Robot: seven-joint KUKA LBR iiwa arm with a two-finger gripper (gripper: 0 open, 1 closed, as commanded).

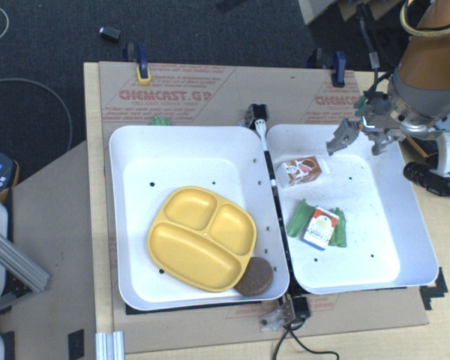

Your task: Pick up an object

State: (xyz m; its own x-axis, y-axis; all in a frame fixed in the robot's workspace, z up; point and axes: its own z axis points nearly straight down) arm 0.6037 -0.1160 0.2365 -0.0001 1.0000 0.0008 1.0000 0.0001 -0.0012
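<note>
Look at the far right of the tabletop (210,88). Your gripper (358,139) hangs over the far edge of the right bin (405,253). Its two fingers (339,142) are spread wide apart, and there is nothing between them. So nothing has been picked up yet.

You have a few things to choose from. In the right bin, a small snack packet (301,170) with brown and white on it lies near the far left corner, just beside the left finger. Nearer to you in the same bin sits a small white box (320,228) with a red patch, resting on something green (303,218).

In the left bin (127,223) there is a big yellow tray (201,235) with three parts. A round brown thing (254,276) touches its near right corner.

I think you are at the step of getting the gripper into place, before the grab. The snack packet looks like the closest pick. For the next move, you would slide the gripper a little to the left and toward you, so the packet sits right under the gap. Then go down and close the fingers. The packet is flat, so the fingers may need to go very low to catch it.
</note>
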